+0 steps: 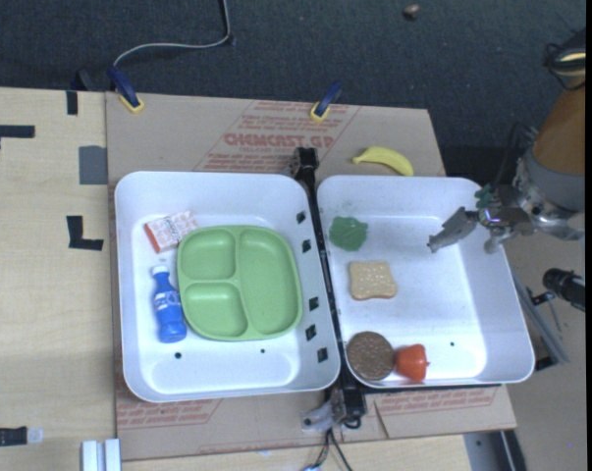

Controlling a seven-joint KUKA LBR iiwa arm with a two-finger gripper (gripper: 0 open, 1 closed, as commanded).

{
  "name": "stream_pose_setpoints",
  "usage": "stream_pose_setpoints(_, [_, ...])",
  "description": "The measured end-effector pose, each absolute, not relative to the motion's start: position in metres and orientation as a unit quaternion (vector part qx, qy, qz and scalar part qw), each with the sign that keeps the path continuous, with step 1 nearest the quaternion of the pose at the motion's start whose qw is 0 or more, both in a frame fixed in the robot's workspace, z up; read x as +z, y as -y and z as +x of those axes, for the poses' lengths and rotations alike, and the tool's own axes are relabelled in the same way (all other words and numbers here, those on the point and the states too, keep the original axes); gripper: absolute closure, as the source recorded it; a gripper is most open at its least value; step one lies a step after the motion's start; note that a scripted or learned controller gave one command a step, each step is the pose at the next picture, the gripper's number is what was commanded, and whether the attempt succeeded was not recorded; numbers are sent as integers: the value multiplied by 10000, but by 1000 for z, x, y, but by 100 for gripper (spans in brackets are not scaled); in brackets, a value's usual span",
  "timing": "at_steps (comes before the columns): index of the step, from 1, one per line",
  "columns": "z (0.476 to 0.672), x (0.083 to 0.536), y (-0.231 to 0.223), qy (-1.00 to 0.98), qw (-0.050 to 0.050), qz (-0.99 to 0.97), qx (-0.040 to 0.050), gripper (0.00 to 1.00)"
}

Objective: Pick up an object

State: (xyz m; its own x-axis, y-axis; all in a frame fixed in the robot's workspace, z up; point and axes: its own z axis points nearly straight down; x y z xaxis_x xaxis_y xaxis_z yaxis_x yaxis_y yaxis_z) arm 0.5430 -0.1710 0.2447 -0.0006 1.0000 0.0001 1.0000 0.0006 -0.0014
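Observation:
The right bin (472,312) holds a green leafy item (349,232), a slice of bread (372,280), a round brown patty (370,354) and a red tomato (411,362). My gripper (465,241) hangs over the upper right part of this bin, its fingers spread open and nothing between them. One finger (449,233) points left toward the green item, well apart from it. In the left bin (138,361) lie a green divided plate (241,282), a blue bottle (168,307) and a red and white packet (170,230).
A yellow banana (384,159) lies on the cardboard just behind the right bin. Black clips (305,160) join the two bins along their shared wall. The arm's wrist (556,189) reaches in past the right bin's rim.

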Motion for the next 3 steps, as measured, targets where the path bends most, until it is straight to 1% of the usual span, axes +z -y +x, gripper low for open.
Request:
stream_pose_setpoints(1, [546,124,99,7077,26,-7065,12,0])
stream_pose_setpoints(2, [557,86,97,7071,-2,-7071,3,0])
stream_pose_setpoints(3, [557,95,97,7073,-5,-7069,5,100])
